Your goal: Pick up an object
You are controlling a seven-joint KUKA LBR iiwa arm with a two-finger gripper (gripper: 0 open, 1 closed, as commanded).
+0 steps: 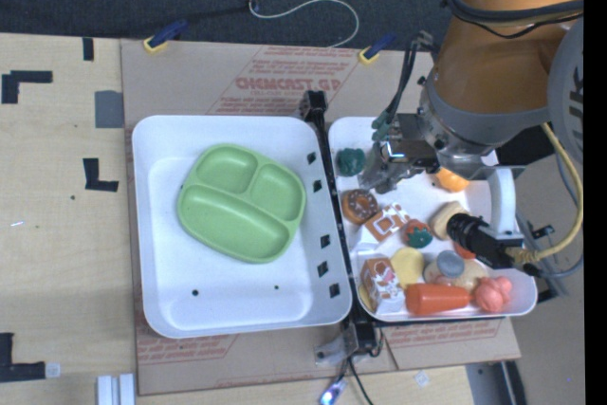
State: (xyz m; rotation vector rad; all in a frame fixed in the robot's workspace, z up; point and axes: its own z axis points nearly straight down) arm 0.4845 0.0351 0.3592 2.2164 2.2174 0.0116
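Note:
The right white bin [517, 308] holds several toy foods. Among them are a dark green piece [351, 160], a brown round cookie [359, 204], an orange-and-white waffle piece [387, 223], a yellow lump [410, 263], a printed packet [378, 281], an orange carrot [438, 299] and a pink piece [493, 292]. My gripper [387, 168] hangs low over the bin's far left part, just right of the green piece and above the cookie. The wrist hides what lies right under it.
The left white bin [156, 204] carries a green divided plate [242, 201]. The grey arm with its orange band [507, 24] covers the right bin's far right side. A black divider with clips [327, 204] runs between the bins. Cardboard lies under both.

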